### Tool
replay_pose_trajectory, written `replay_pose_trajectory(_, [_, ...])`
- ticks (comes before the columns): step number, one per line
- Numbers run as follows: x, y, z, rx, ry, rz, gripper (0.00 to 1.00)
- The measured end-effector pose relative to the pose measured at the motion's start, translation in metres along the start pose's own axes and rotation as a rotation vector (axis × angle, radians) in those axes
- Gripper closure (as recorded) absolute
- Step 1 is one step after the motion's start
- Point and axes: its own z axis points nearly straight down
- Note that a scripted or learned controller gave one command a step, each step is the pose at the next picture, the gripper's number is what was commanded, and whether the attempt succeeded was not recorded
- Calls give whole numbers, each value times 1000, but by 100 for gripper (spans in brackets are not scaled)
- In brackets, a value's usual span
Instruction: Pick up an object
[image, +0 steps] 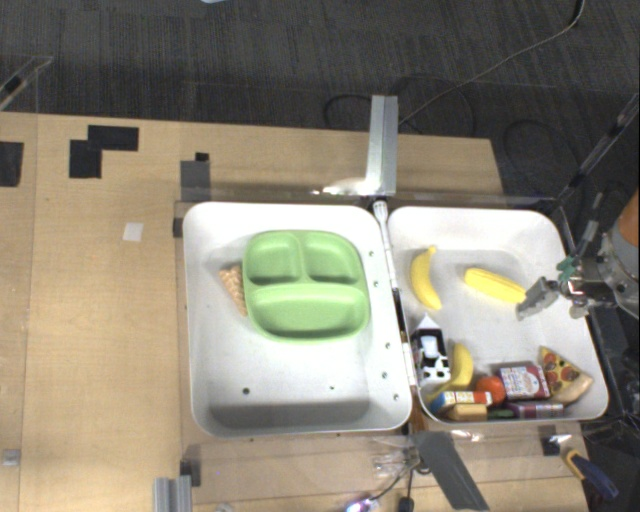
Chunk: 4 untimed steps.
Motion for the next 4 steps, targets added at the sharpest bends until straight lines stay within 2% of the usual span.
replay_pose_trajectory(1, [46,38,120,-2,0,36,0])
replay_pose_trajectory(2, [85,146,126,0,-5,-66,0])
replay_pose_trajectory(3, [0,163,128,-5,-2,-187,0])
replay_pose_trajectory(4, [-14,102,126,-8,-4,-333,0])
